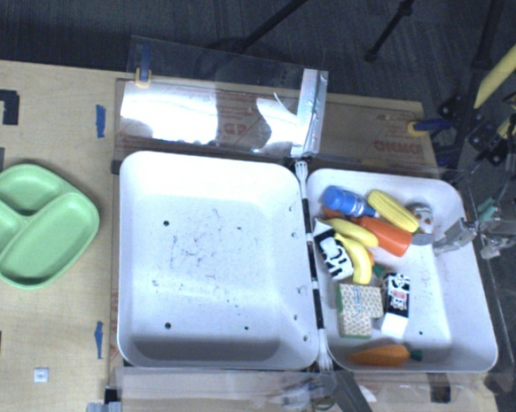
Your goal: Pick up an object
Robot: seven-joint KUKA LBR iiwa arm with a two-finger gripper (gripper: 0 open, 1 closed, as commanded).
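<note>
Camera view puts the toys crowded in the right bin [461, 341]: bananas [355, 244], orange cylinder [389, 238], blue bottle [343, 201] touching. We judge a grasp here may catch two items or slip off a rounded one. The gripper [460, 234] seems to sit at the bin's right rim, just beside the cylinder; we cannot tell its opening, and see nothing held.

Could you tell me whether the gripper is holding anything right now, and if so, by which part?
It cannot be told. The gripper sits at the right bin's right rim, apart from the pile of objects, with nothing visible between its fingers; the view is too blurred to be sure.
</note>
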